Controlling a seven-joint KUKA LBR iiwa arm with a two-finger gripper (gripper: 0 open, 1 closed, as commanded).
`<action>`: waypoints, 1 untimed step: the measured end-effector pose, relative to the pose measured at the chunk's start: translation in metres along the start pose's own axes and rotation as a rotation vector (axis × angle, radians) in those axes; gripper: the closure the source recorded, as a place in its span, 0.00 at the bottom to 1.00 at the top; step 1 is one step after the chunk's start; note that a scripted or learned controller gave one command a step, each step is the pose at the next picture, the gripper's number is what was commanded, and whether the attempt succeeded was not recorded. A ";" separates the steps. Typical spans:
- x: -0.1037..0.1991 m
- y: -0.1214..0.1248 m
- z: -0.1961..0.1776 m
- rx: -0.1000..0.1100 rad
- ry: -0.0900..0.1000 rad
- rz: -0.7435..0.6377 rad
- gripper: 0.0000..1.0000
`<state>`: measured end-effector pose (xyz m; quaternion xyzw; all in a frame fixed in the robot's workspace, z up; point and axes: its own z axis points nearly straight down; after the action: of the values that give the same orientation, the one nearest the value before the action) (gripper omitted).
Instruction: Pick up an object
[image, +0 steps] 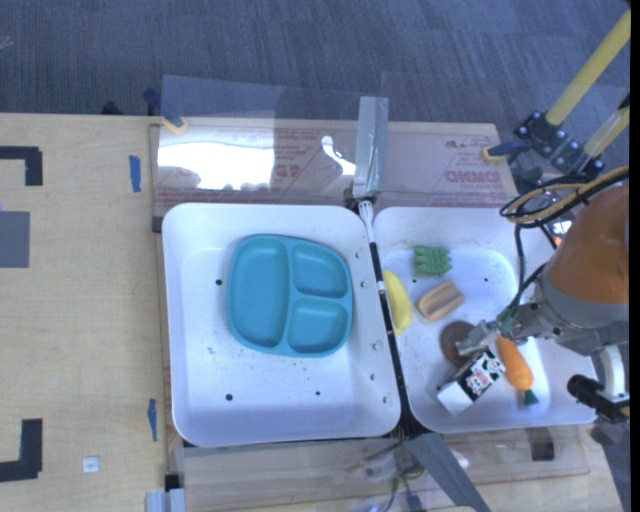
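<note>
Camera view, looking down at a slant: two shallow white bins side by side on the wooden surface (80, 300). Left bin (190, 330) holds a blue divided plate (290, 295), three compartments, lying flat near the bin's middle. Right bin (480, 250) holds the small stuff: green toy veg piece (432, 261) toward the far wall, tan bread-like block (440, 299) just below it, yellow banana (397, 300) lying along the divider btw the bins, brown round disc (458, 341) near mid-bin, white carton w/ black cow patches (474, 381) tipped on its side toward the near wall, orange carrot (515, 365) w/ green end just right of the carton, touching or nearly so.

Arm (595, 260) comes in from the right, orange band above the wrist, low over the right bin. Pincer (495, 335) sits btw disc and carrot, right above the carton's upper end. Can't tell how far apart the fingers are or whether anything is caught btw them; too small & cluttered there. Carrot and carton both look to be resting on the bin floor.
</note>
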<state>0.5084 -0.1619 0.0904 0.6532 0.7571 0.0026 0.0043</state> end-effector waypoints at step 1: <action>-0.001 0.002 -0.011 -0.009 -0.003 0.003 1.00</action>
<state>0.5109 -0.1626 0.1013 0.6542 0.7562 0.0050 0.0081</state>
